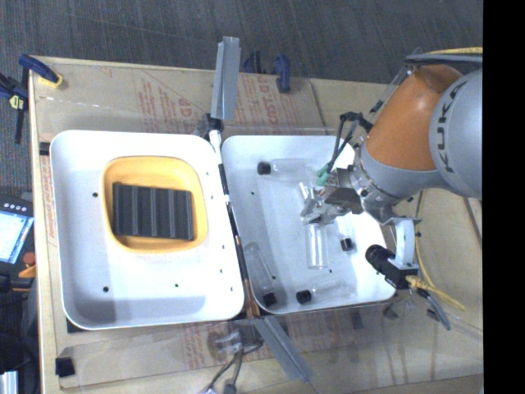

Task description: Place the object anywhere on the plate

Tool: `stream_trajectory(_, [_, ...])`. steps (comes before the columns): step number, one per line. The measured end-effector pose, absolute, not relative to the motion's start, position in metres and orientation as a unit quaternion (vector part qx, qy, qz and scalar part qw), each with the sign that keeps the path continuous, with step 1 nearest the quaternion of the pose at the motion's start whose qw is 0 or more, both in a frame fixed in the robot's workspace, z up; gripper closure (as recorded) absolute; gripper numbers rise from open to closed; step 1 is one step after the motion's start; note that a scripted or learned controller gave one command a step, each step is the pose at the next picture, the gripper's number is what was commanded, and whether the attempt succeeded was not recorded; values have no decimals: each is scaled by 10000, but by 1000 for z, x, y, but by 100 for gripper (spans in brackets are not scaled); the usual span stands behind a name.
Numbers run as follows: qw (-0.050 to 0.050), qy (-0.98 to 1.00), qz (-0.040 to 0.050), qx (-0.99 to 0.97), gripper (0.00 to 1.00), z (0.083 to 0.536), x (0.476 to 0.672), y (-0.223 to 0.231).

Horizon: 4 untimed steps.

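A yellow square plate [152,167] with rounded corners lies in the left bin [82,277], and a dark ridged panel [154,212] covers its middle. In the right bin [283,158], a clear cylinder [316,249] lies on the floor near the centre. My gripper [316,206] hangs just above the cylinder's far end, low in the bin. Nothing can be made out in its grasp. The grey arm with the orange band [406,130] reaches in from the right.
Small black pieces sit in the right bin at the back left [263,168], right of the cylinder [347,243] and along the front [269,300]. Another clear item [255,265] lies by the bin's left wall. Clamps and brackets hold the bins' edges.
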<state>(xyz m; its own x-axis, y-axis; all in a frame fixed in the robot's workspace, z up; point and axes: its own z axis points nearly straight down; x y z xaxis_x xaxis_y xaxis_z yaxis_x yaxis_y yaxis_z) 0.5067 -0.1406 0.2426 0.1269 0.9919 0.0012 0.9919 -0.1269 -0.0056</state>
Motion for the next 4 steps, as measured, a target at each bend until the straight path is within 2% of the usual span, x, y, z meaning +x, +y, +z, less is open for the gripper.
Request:
stream_trajectory(1, [4, -7454, 6, -6666, 100, 243, 541, -87])
stream_trajectory(2, [23, -7945, 16, -6073, 100, 190, 585, -25])
stream_trajectory(3, [20, -7944, 15, -6074, 0, 191, 585, -26])
stream_trajectory(4, [20, -7944, 15, -6074, 0, 191, 585, -26])
